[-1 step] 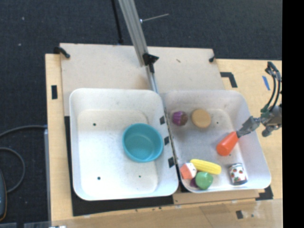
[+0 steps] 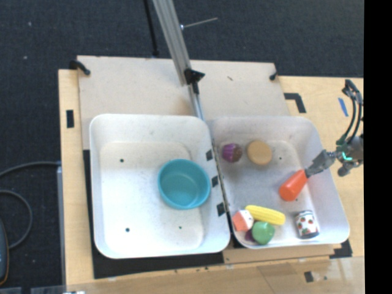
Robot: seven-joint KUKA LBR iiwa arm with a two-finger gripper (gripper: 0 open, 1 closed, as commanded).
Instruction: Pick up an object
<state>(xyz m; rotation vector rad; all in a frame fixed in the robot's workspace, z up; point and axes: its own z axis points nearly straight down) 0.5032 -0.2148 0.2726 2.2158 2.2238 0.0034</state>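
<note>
Orange object [image 2: 293, 185] lies tilted in the right bin [image 2: 335, 208], in the right half of the frame, close to that bin's right wall. A thin grey part at its upper right end points up toward the gripper [image 2: 344, 155], which sits at the right edge of the frame, just over the bin's right rim. The 2 are near each other, but I cannot tell whether they touch. The gripper is dark and partly cut off there, so I cannot tell whether it is spread or pressed together.

Up and left of the orange object, a tan round object [image 2: 260, 152] and a purple object [image 2: 231, 152] sit side by side near the bin's upper wall. Along the lower wall lie 4 more things: a yellow piece [image 2: 265, 214] on its side, a green object [image 2: 263, 232] just below it, a red and white block [image 2: 243, 220] touching the yellow piece's left end, and a small can [image 2: 306, 224] further right, apart from them.

The left bin [image 2: 122, 188] touches the right one along their shared edge and holds 1 teal bowl [image 2: 184, 184], upright, toward its right side.

Both bins rest on the bench [image 2: 324, 103]. A metal rail [image 2: 174, 35] slants from the top of the frame down to the gap between the bins.
</note>
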